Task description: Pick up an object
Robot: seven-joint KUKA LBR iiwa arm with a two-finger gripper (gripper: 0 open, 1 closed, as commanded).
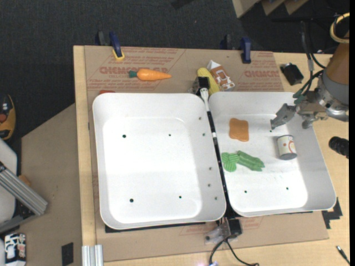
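The right bin holds three things: a flat orange piece, a green leafy toy and a small grey can lying on its side. My gripper hangs over the bin's far right part, just beyond the can and apart from it. Its fingers are spread open with nothing between them. The orange piece lies to the gripper's left.
The left bin sits beside the right one. Behind the bins on the cardboard lie a toy carrot, a yellow banana and a small carton. Two blue clamps stand at the back edge.
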